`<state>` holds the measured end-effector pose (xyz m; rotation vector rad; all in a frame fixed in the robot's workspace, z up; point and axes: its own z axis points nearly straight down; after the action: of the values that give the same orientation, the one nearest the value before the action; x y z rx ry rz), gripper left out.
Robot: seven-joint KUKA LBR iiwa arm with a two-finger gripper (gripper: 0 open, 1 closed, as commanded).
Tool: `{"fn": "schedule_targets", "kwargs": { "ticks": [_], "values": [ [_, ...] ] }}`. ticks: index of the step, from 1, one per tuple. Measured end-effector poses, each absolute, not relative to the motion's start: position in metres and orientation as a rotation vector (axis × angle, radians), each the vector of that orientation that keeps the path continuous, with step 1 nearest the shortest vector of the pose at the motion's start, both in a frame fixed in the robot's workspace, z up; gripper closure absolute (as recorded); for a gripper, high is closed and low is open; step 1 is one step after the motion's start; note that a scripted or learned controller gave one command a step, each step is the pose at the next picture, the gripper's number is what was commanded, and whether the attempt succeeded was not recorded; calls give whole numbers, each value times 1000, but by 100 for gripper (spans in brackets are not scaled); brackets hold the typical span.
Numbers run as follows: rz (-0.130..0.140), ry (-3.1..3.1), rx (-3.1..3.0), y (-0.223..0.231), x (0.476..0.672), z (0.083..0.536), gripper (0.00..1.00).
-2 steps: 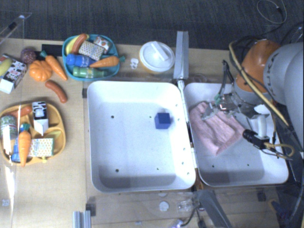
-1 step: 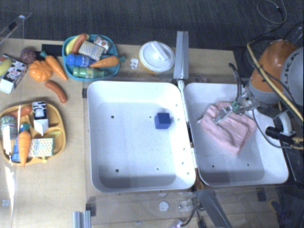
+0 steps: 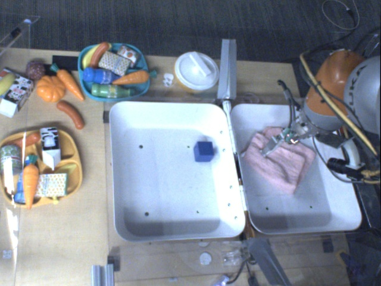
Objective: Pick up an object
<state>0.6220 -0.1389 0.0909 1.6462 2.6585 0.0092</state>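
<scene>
The end effector (image 3: 278,144) is positioned low over the pink cloth (image 3: 281,161) in the right bin (image 3: 342,216), placed for a grasp; its grip state cannot be told. The blue block (image 3: 204,151) lies left of the cloth, in the left bin (image 3: 155,219).

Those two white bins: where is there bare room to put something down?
The left white bin is mostly bare floor all round the small blue cube. In the right white bin, the front strip below the crumpled pink cloth is free; its upper part is crowded by cloth and the arm's gripper.
</scene>
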Motion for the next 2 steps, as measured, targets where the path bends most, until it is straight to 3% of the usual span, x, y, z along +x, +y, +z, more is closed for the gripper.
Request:
{"fn": "schedule_targets", "kwargs": {
  "ticks": [1, 2],
  "values": [
    [10, 2807, 1375, -103, 609, 91, 0],
    [16, 2801, 1372, -101, 612, 104, 100]
  ]
}}
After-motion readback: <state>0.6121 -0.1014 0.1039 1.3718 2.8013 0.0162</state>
